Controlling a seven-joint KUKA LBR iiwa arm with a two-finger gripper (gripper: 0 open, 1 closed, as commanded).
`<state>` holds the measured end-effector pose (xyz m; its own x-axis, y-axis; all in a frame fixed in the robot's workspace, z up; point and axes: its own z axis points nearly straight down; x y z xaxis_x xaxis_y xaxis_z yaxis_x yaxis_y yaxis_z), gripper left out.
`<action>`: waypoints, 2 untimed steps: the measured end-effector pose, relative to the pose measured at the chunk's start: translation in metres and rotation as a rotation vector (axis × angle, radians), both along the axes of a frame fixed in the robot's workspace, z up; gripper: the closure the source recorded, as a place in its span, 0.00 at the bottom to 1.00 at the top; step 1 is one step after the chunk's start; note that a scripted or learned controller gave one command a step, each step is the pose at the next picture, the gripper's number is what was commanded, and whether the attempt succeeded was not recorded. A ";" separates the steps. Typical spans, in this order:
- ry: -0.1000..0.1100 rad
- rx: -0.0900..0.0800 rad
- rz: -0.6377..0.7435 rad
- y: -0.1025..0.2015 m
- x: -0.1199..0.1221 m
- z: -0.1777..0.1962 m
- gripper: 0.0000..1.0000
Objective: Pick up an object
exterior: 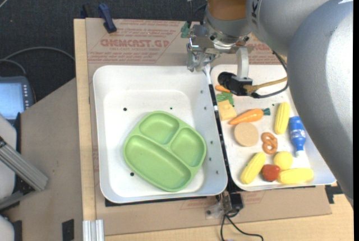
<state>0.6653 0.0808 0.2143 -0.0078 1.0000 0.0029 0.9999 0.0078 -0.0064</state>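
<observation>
Brown board covers the counter (140, 38), which bears two shallow white bins side by side: the left bin (112, 88) holds a green divided plate (164, 150), and the right bin (320, 170) holds toy foods, among them a carrot (247, 116), a round biscuit (245, 134), a pretzel (269, 142), two corn cobs (281, 117), a blue bottle (297, 135) and a banana (295, 176). From the right, the grey arm (314, 15) sets its tool (221, 66) over the far end of the wall between the bins, just above the carrot. How far the tool stands open cannot be told, and nothing is seen in its grasp.
</observation>
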 end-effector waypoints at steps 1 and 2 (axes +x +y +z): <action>0.000 -0.008 -0.020 -0.140 0.000 -0.032 1.00; -0.008 -0.005 -0.012 -0.178 0.001 -0.036 1.00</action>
